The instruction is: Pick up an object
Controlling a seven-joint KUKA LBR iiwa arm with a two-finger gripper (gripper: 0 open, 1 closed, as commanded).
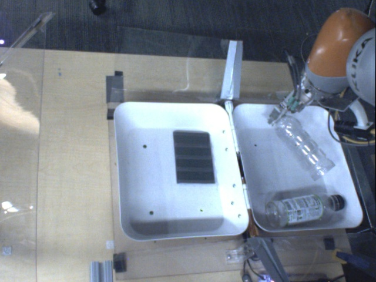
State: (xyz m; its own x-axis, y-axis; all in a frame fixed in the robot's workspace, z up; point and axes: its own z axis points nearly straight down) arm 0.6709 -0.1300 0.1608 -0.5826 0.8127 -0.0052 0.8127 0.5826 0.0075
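In the right bin (258, 157) lie two clear plastic bottles. One bottle (304, 144) lies on a diagonal, its upper end toward the bin's far left corner. The other bottle (299, 208) lies along the near wall, with a white label and a dark cap at its right end. My gripper (292, 103) hangs over the far edge of the right bin, right at the upper end of the diagonal bottle. Whether it touches that bottle I cannot make out. A dark ribbed rectangular block (194, 156) lies flat in the middle of the left bin (135, 175).
The arm's orange band (336, 43) and grey wrist fill the upper right corner, with black cables (346, 128) beside the right bin. A grey metal strip (231, 69) stands at the far end of the seam between the bins. A clear sheet covers the bench at left.
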